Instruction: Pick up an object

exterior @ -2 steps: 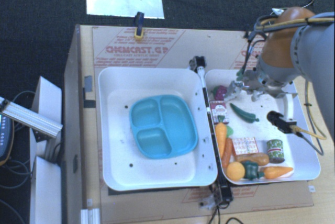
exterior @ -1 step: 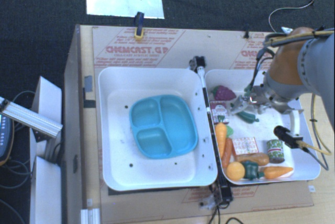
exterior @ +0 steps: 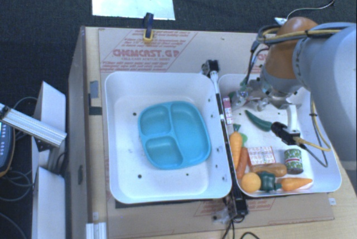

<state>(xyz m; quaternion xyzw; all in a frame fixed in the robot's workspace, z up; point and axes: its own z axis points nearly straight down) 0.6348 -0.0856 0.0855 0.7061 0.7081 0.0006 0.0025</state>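
Arm (exterior: 312, 53) bent low over right bin (exterior: 329, 173)

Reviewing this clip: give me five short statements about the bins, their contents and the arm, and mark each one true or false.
1. The blue divided plate lies in the left bin. True.
2. The plate holds carrots. False: its compartments are bare; the carrots, such as the long carrot, lie in the right bin.
3. The small can stands in the right bin. True.
4. The arm hangs above the left bin. False: it is above the far part of the right bin.
5. The green pepper lies nearer the arm than the orange ball does. True.
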